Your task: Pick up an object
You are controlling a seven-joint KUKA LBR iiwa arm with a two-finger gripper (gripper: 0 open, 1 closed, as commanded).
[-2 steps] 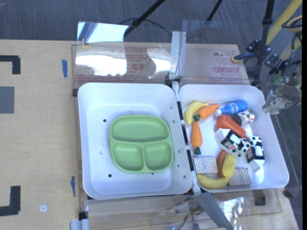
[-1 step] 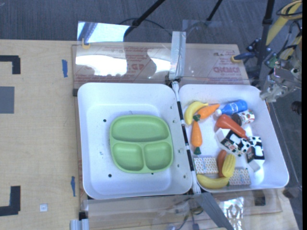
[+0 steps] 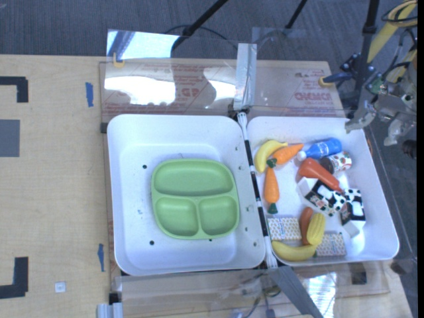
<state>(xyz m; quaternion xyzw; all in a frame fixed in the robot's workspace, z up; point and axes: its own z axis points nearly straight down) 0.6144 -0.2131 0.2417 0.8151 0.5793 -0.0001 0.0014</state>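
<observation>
In the camera view, two white bins are sitting side by side on the bench. The left bin (image 3: 126,177) is holding a green divided plate (image 3: 195,199), which is lying flat near the bin's centre with its long compartment toward 12 o'clock and its two smaller ones toward 6 o'clock.

The right bin (image 3: 381,234) is holding the clutter of toy objects. Taking that bin's centre as the clock's hub, a yellow banana (image 3: 265,153) is lying at 11 o'clock, touching an orange carrot (image 3: 287,154) just beside it. A blue bottle (image 3: 324,147) is lying on its side at 1 o'clock. A red-orange pepper-like piece (image 3: 317,171) is resting near the hub, just under the bottle. A second carrot (image 3: 271,187) is pointing up and down at 9 o'clock, close to the bin's left wall. Black-and-white patterned pieces (image 3: 333,199) are crowding together at 4 o'clock. A second banana (image 3: 293,250) is curving along the wall at 6 o'clock, with a yellow corn-like piece (image 3: 316,228) just above it.

The gripper (image 3: 371,114) is hanging at 1 o'clock, over the right bin's far right corner, apart from the toys. It is too cluttered and small there to tell whether it is spread or pressed together; nothing is showing in its grasp.
</observation>
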